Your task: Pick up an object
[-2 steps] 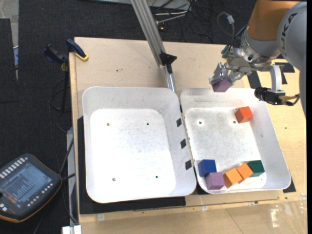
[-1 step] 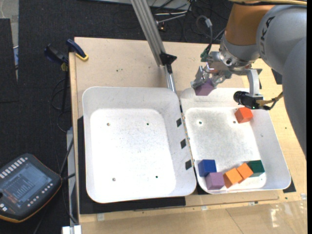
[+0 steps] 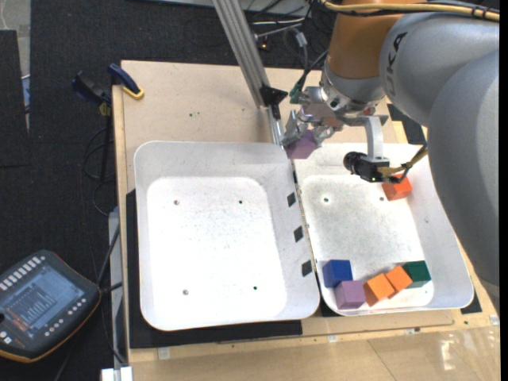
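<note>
My gripper (image 3: pixel 304 136) hangs over the far left corner of the right bin (image 3: pixel 444 236), close to the divide between the two bins. A purple block (image 3: pixel 301 146) sits between its fingers, held above the bin rim. Along the right bin's near edge lie a blue block (image 3: pixel 337 271), a second purple block (image 3: pixel 350 294), an orange block (image 3: pixel 380 285) and a green block (image 3: pixel 417 274). Another orange block (image 3: pixel 396 186) rests near the far right of that bin, beside the arm.
The left bin (image 3: pixel 151 213) is beside the right one. A slanted metal pole (image 3: pixel 242 46) rises behind the bins. A blue and yellow clamp (image 3: pixel 119 82) grips the bench's far left corner. A teach pendant (image 3: pixel 40 300) lies at the lower left.
</note>
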